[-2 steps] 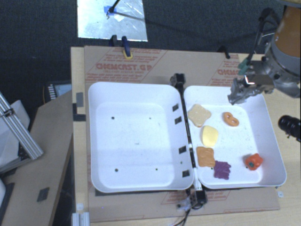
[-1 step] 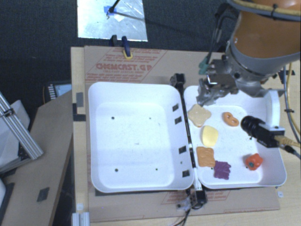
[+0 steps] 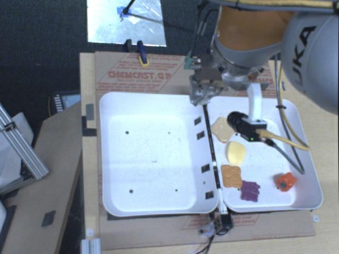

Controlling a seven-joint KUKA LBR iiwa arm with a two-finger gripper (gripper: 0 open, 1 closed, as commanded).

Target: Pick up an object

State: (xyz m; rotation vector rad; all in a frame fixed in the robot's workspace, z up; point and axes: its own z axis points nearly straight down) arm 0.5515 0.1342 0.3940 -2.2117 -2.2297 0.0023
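My pincer point(image 3: 203, 97) hangs over the dividing rim; its state I cannot tell. Objects lie in the right bin point(image 3: 302, 142); centre above the yellow piece point(image 3: 236, 152), then descend.

Two white bins point(image 3: 145, 102), two pale yellow pieces point(image 3: 236, 152), one orange piece point(image 3: 231, 176), one purple piece point(image 3: 250, 191), one red-orange piece point(image 3: 285, 181)

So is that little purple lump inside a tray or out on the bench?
Inside: the purple lump lies on the right white bin's floor.
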